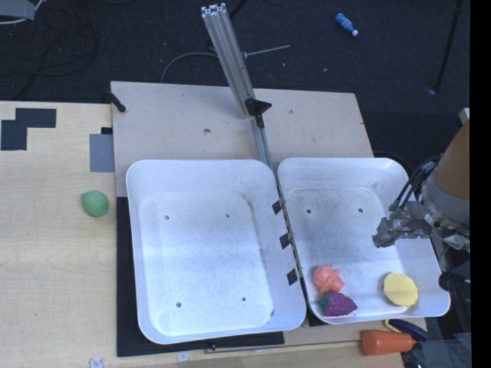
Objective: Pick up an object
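We see the grey gripper [386, 233] poised over the right shallow white bin [337, 176], which holds a pink-orange lumpy toy [328, 277], a purple grape-like toy [338, 304] and a yellow rounded toy [400, 289]. A green ball [95, 203] lies on the counter [46, 259].

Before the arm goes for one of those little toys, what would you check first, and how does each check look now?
1. Targets present: ok; yellow piece, orange-pink piece and purple piece lie in the right bin.
2. Gripper over that bin: ok, near its right side.
3. Gripper carrying nothing: cannot tell.
4. Yellow piece standing apart: ok.
5. Orange-pink and purple pieces separated: not ok, they touch.
6. Room from the bin's near wall: not ok, all three lie close to it.
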Controlling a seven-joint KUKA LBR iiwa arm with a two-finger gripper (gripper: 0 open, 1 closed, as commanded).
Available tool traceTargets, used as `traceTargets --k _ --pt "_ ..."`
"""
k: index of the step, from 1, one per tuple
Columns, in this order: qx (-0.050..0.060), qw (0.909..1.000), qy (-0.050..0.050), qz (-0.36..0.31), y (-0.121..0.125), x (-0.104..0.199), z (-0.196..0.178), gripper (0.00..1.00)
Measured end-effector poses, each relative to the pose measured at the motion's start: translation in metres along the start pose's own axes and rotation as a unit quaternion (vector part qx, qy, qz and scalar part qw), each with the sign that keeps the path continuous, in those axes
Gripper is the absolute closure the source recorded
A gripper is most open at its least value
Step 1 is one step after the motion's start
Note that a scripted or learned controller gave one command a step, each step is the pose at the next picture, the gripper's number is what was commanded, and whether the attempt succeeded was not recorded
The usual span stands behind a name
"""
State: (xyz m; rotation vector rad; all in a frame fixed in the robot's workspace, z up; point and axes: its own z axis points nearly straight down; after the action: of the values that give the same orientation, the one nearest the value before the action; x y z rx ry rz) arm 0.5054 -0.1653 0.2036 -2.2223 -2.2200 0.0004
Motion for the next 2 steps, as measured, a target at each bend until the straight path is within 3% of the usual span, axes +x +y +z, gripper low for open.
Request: traceTargets --k 2 --pt "0.000 1.0000 0.000 -0.002 0.019 0.106 -0.005 1.00"
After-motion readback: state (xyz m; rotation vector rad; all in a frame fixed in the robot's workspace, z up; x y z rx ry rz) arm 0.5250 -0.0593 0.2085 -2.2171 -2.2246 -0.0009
